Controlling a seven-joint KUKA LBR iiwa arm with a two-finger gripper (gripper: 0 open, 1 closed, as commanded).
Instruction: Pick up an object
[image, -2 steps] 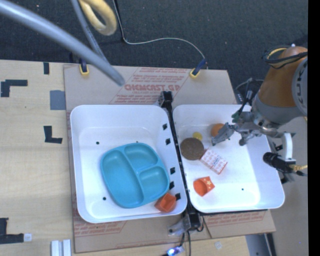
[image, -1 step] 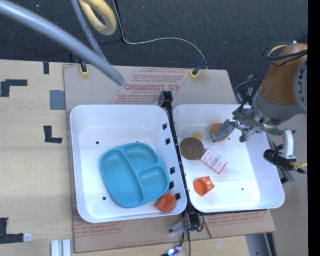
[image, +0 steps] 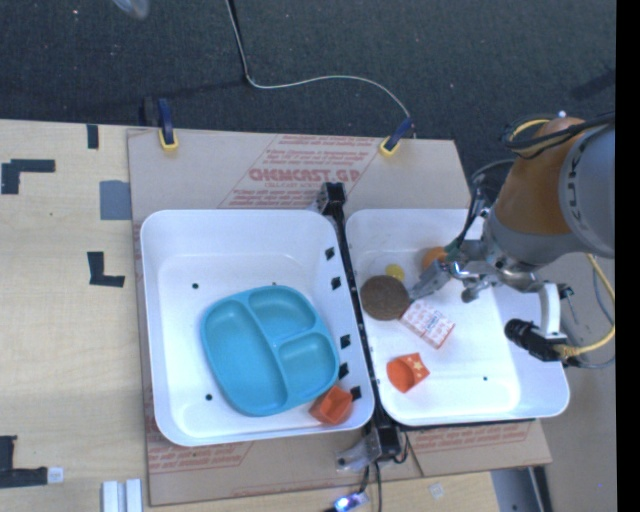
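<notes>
My gripper (image: 448, 285) hangs over the upper middle of the right bin (image: 500, 400), its two fingers spread open with nothing between them. A small orange piece (image: 432, 257) lies just above the left finger. Left of the gripper sits a brown round disc (image: 383, 297), with a small yellow bit (image: 396, 271) above it. A white packet with red print (image: 428, 323) lies just below the left finger. Farther down is an orange-red block (image: 406, 372).
The left bin (image: 170, 260) holds a blue divided plate (image: 270, 347) and an orange block (image: 333, 405) in its lower right corner. A black divider (image: 347, 290) runs between the bins. The arm's grey and orange body (image: 545, 205) overhangs the right bin's upper right.
</notes>
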